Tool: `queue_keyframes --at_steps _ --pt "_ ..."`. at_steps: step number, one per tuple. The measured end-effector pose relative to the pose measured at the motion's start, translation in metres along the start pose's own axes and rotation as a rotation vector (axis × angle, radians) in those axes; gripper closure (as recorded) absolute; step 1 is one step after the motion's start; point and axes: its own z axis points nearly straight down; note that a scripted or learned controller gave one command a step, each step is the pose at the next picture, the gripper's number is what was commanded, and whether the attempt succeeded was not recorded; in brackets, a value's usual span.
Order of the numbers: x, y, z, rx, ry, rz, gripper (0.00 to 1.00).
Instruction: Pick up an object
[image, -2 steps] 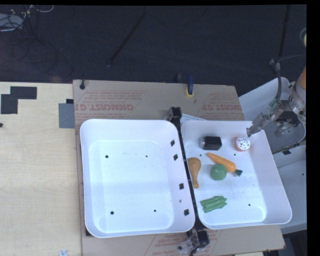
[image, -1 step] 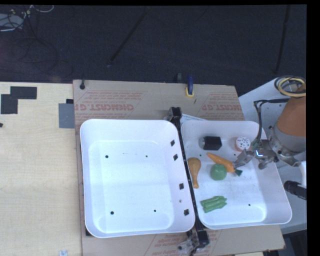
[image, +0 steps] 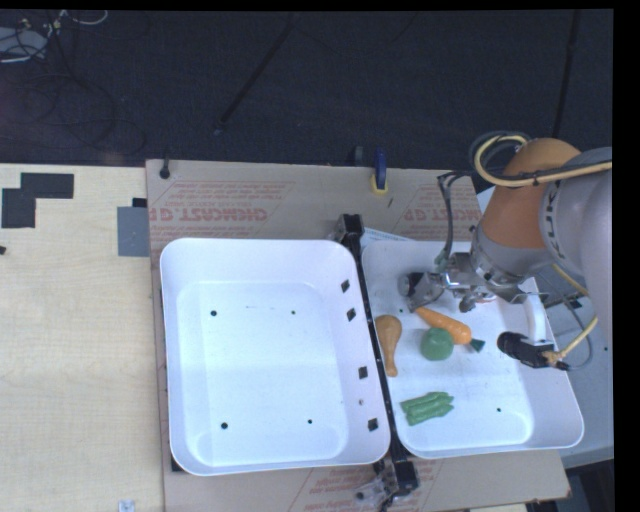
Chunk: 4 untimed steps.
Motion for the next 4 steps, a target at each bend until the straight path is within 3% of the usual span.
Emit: queue_keyframes --at_steps 1,2,3,4 --pt "0.032 -0.014 0.025 0.002 -0.005 0.008 0.00" --pt "0.031 -0.014 0.014 0.004 -0.003 0.011 1.00" --pt "-0.020 -0.068 -0.131 -0.011 -0.009 0.013 1.00" --pt "0.041 -0.025 -0.216 -0.012 -0.004 0.001 1.00"
